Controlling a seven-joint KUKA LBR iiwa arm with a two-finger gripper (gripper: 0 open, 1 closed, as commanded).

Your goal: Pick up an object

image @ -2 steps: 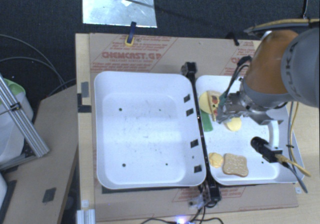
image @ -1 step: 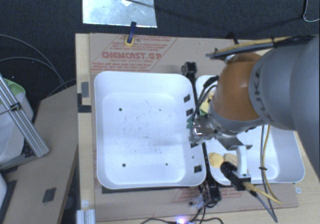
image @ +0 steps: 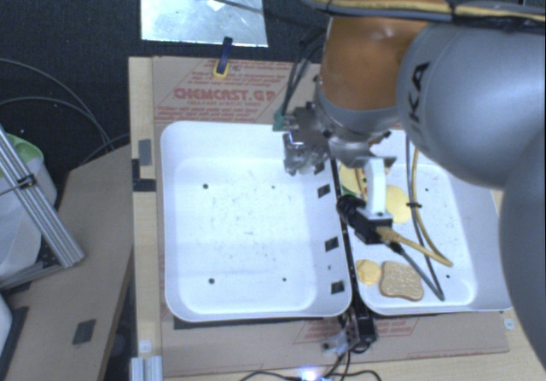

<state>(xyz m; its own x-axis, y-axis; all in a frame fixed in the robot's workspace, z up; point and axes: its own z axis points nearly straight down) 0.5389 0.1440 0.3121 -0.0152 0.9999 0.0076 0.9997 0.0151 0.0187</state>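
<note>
Centre frame, the pincer (image: 300,153), its grip unreadable, hangs well apart from a flat tan biscuit-shaped piece (image: 401,280) at lower right.

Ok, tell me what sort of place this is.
Most likely a robotics lab bench set up for grasping trials. A big grey and orange arm hangs over two shallow white bins on a cardboard sheet, with aluminium framing at the left.
</note>
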